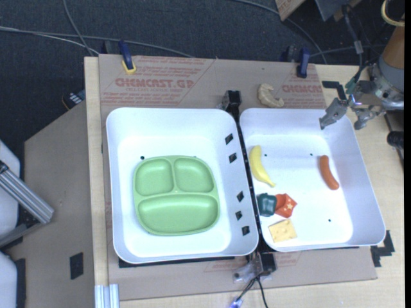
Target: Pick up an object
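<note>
**Claw Hung Open Above the Right Bin, Five Toys Waiting**

Your options, read from the left, began at the right bin's [369, 201] near wall. There a yellow banana [259, 165] lay close beside the divider. Below it a teal block [266, 203] and a red block [286, 205] touched each other, and a yellow wedge [282, 230] sat just beneath them. An orange sausage [329, 172] lay alone, well apart from the rest. The gripper [345, 117] hung over that bin's far right corner, fingers spread and nothing between them.

The sausage looked like your best pick, being nearest the claw and free on every side. You would have done well to turn the wrist so the fingers closed across its narrow width, come down centred on its middle, and go low enough to catch it below its rounded top. A round toy like that could roll or squirt out of a shallow pinch. The banana's place by the wall left little room for a finger, and the touching blocks risked a double catch.

The left bin [119, 172] held a green divided plate [175, 194]. Both bins were smooth, shallow and white, and rested on a printed cardboard sheet [160, 82] that two blue clamps [128, 61] held along the far edge. A beige piece [270, 95] lay on the sheet behind the bins. Cables [70, 18] trailed over the dark floor beyond.
</note>
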Robot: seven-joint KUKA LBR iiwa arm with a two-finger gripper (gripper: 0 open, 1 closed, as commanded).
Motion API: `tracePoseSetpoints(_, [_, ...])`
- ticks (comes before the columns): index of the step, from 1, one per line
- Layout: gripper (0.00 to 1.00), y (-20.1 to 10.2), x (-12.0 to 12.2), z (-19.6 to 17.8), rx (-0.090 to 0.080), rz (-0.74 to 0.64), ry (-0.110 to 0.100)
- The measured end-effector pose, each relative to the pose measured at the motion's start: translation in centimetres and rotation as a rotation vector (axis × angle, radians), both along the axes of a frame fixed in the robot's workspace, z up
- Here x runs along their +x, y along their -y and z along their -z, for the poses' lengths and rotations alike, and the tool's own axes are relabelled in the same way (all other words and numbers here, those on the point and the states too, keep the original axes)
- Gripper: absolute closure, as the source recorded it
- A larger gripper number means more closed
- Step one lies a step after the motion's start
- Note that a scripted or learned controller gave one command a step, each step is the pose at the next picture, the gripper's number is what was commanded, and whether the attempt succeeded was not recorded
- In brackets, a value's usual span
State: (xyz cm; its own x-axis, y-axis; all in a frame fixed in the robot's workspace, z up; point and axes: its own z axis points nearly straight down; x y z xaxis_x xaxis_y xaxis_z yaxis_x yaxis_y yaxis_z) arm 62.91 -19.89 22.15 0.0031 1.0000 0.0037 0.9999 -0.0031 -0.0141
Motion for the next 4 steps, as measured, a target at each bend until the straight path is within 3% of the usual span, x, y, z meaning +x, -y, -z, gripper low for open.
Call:
tracePoseSetpoints(1, [0.00,-0.1,0.3,-0.8,-0.003,-0.003,0.014])
tracePoseSetpoints(4, [0.00,-0.1,0.5,13.9,-0.002,-0.005,0.009])
